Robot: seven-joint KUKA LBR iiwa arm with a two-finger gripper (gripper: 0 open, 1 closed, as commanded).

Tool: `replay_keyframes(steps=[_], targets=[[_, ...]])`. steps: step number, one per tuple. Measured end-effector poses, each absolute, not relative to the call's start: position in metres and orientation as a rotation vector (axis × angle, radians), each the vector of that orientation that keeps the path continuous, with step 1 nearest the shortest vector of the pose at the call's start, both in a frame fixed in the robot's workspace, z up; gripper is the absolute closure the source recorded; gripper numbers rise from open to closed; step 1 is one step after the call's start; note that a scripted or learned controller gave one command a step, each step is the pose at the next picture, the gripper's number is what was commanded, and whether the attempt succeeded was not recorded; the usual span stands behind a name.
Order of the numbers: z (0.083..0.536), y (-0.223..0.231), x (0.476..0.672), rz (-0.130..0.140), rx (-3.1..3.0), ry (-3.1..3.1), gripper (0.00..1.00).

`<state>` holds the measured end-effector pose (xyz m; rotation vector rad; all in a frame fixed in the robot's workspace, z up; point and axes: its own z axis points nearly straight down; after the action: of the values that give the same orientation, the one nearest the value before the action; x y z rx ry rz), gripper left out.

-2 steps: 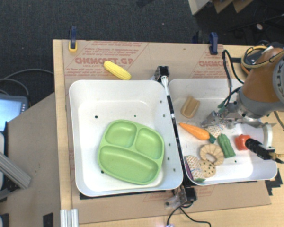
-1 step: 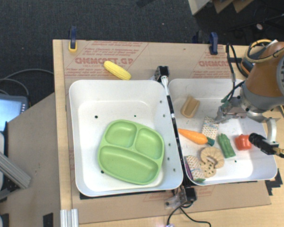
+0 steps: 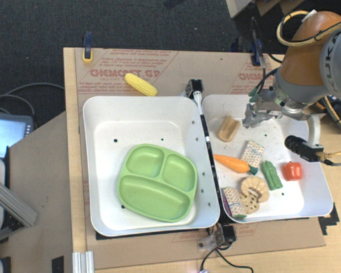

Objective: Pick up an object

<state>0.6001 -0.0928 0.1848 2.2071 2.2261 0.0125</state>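
The hand (image 3: 254, 117) is seen over the right bin (image 3: 318, 206), near its back; whether it is spread or pressed together cannot be told. The nearest object, a tan bread piece (image 3: 228, 128), lies just to its left, long axis slanted.

Green divided tray (image 3: 157, 182), orange carrot (image 3: 233, 163), yellow corn (image 3: 140, 85), red pepper (image 3: 292, 170), white bins (image 3: 96, 152)

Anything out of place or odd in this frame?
Yes: a yellow corn cob lies on the board behind the left bin, outside both bins. The other food items sit in the right bin, the green divided plate in the left.
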Motion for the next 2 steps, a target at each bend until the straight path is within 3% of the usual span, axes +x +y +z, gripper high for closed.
replay_keyframes(steps=[1,2], targets=[[0.179,-0.098,0.597,0.000,2.220,2.222,0.00],[0.089,-0.109,0.525,-0.003,2.233,2.225,0.00]])
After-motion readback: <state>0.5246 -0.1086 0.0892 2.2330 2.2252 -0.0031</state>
